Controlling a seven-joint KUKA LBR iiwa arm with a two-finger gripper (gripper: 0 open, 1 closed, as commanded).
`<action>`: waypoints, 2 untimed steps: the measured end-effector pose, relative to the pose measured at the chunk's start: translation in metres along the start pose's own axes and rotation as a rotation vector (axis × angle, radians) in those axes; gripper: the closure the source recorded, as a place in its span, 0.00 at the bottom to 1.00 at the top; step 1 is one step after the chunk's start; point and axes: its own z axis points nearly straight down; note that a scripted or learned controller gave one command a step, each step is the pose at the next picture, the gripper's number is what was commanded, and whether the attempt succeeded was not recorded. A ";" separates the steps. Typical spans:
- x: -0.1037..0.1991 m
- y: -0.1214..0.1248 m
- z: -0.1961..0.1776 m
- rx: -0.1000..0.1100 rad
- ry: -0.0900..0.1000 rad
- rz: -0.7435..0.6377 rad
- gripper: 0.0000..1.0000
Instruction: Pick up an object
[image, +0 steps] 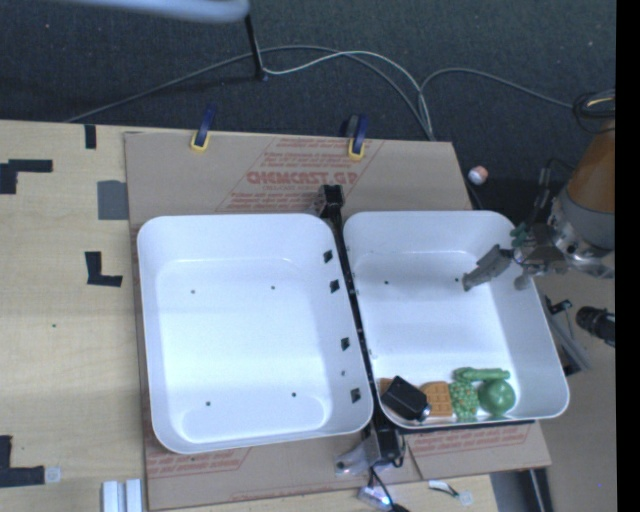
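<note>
Arm (590, 190) reaches in from the right side, grey body w/ orange band, wrist over the right rim of the right bin (520, 290). Gripper (490, 268) sits above the upper right part of that bin, pointing left and down toward the floor of it. I see one grey finger clearly; the other I can't separate from the wrist hardware, so I can't tell whether the fingers are open or closed. Nothing visible between them from here.

Objects all sit along the near edge of the right bin, well apart from the gripper. L to R: small orange-brown piece (385, 385) at the near left corner, black block (406, 398) tilted and touching it, tan waffle-like square (435, 397) just beside the block, then a green bumpy piece (466, 398), a green round thing (497, 397) at the far right of the row. A green elongated piece (480, 375) lies across the top of the last two. Too blurred to name them better.

Left bin (160, 300) is beside the right one, black clips along the shared divider. Both rest on a cardboard sheet (290, 175) clamped at the far edge w/ two blue-yellow clamps (204, 130). Small pinkish ball (478, 175) on the bench beyond the right bin's far right corner. Cables (400, 80) run over the dark floor behind.
</note>
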 end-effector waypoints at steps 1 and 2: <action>0.000 0.000 -0.010 0.000 0.000 0.000 1.00; 0.006 -0.065 -0.094 -0.009 -0.002 0.001 1.00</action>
